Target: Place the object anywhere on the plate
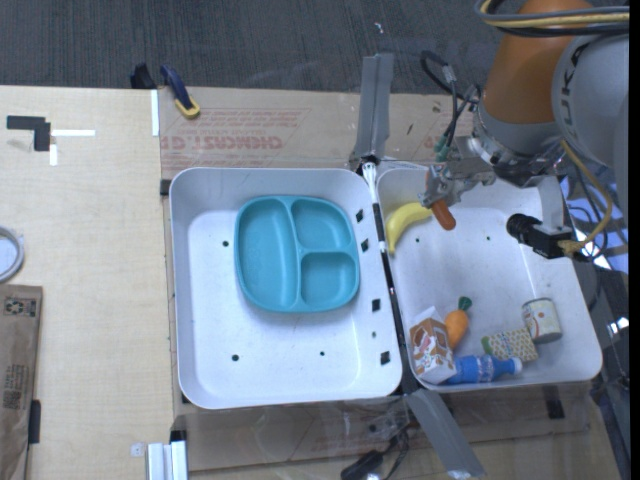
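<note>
Camera view: the end effector (441, 196) hangs over the right bin's (560, 298) far-left corner beside the banana (402, 222) (presumably its target); grip state unreadable. The blue divided plate (297, 253) waits in the left bin (200, 308).

The grey arm (590, 78) with its orange band runs out past the top and right edges. The gripper (441, 200) below its wrist is a small dark tangle; whether its fingers are apart or together cannot be told. Just below it a short reddish-orange piece (444, 217) sits by the yellow banana (402, 223); its nature is unclear. Far left of the gripper, a silvery ring (8, 255) and a brown paper packet (17, 363) are cut off by the left edge.
</note>
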### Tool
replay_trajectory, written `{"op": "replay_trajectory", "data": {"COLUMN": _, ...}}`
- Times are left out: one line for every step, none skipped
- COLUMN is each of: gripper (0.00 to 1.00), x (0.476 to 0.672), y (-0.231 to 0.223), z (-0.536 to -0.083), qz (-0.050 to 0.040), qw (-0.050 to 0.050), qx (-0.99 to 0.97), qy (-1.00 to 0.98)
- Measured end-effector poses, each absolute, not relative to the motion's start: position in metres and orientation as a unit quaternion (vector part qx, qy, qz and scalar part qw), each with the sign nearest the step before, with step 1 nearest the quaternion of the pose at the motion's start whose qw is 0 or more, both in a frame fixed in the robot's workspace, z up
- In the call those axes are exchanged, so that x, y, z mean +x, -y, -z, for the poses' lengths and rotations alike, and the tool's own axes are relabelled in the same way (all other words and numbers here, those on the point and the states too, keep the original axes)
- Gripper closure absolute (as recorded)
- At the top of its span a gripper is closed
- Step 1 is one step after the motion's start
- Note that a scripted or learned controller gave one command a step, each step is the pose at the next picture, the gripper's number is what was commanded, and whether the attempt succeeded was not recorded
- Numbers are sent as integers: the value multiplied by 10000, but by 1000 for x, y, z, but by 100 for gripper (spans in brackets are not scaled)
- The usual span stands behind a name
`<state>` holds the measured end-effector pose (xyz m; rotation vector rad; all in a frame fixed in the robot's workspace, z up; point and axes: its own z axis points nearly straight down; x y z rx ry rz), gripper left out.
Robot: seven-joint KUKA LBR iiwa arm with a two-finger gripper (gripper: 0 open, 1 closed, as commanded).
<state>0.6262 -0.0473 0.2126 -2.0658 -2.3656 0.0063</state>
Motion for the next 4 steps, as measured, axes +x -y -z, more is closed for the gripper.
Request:
{"op": "replay_trajectory", "data": {"gripper": 100, "x": 581, "y": -4, "z": -190, "qz": -20, "qw": 14, "qx": -6434, "qy": 7655}}
{"op": "replay_trajectory", "data": {"gripper": 100, "x": 582, "y": -2, "z": -197, "qz": -31, "qw": 19, "qx": -6446, "qy": 7645}}
{"op": "replay_trajectory", "data": {"gripper": 100, "x": 573, "y": -97, "z": -190, "qz": -23, "qw": 13, "qx": -6242, "qy": 7812}}
{"op": "replay_trajectory", "data": {"gripper": 100, "x": 631, "y": -31, "z": -219, "qz": -25, "qw": 2, "qx": -7457, "qy": 6662}}
